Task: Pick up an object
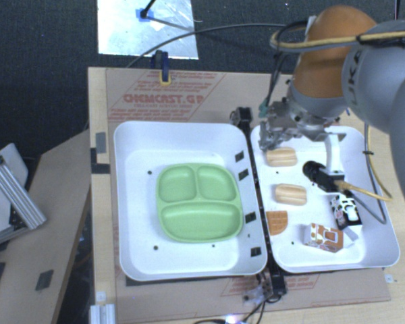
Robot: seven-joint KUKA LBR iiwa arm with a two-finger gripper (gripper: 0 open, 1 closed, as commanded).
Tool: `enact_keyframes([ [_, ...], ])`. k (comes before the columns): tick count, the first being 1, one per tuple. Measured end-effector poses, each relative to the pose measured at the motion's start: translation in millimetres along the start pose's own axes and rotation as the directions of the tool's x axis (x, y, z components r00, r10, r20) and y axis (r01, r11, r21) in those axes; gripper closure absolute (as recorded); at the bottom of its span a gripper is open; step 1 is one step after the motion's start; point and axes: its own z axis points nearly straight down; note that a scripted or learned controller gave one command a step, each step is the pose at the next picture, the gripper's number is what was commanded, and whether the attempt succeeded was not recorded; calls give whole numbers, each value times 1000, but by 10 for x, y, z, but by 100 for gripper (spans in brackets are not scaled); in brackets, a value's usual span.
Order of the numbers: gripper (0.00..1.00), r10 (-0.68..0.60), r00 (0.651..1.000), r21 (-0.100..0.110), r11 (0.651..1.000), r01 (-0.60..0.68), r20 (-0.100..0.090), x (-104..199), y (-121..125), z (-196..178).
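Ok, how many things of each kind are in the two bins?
Green divided plate: 1
Tan bread rolls: 2
Brown waffle piece: 1
Orange-and-white box: 1
Black-and-white toy: 1
Total: 6

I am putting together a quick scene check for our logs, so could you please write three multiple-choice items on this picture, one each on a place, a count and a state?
1. Where is the gripper?
A. over the green plate
B. over the far end of the right bin
C. outside both bins

2. How many compartments has the green plate?
A. two
B. three
C. four

3. How does the green plate lie?
A. flat, hollow side up
B. upside down
C. leaning on a bin wall

Answers:
1 B: it hangs above that bin's far left corner, close to a tan roll.
2 B: two small wells sit on the far side and one long well on the near side.
3 A: the wells face up, and the plate rests level on the floor of the left bin.
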Motion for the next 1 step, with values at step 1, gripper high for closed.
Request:
enact_keyframes([
  [1,100,0,1000,1,1000,0,0,522,-202,33],
])
